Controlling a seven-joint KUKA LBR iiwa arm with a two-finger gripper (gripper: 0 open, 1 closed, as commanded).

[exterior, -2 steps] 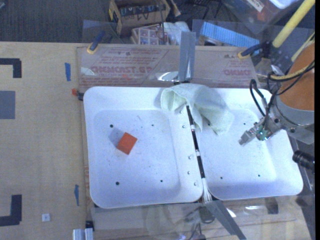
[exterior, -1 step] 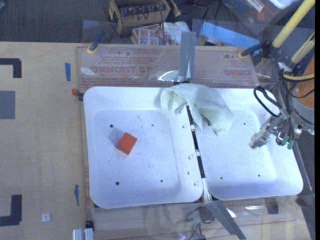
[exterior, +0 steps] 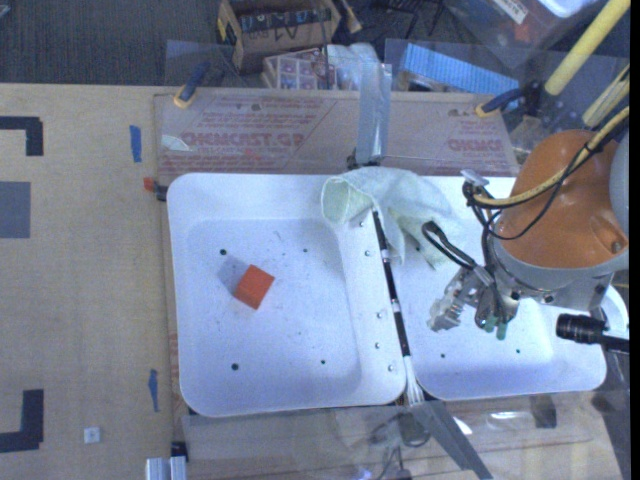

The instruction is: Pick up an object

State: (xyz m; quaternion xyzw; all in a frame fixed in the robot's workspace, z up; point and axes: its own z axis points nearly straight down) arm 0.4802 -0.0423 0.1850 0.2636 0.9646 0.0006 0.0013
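An orange-red cube (exterior: 254, 286) lies in the left bin (exterior: 200, 208), left of its middle. A pale green-white cloth (exterior: 385, 205) is draped over the back of the divider between the two bins, reaching into the right bin (exterior: 520, 363). My gripper (exterior: 470, 308) hangs low over the right bin, near its middle, below the arm's orange band (exterior: 560, 203). It is well to the right of the cube and in front of the cloth. Nothing shows between its fingers.
A cardboard sheet (exterior: 260, 143) lies behind the bins. Blue tape marks (exterior: 135, 143) and black markers (exterior: 25, 133) sit on the wooden bench at left. Boxes and clutter stand beyond the bench's back edge. Black cables (exterior: 440, 240) loop beside the wrist.
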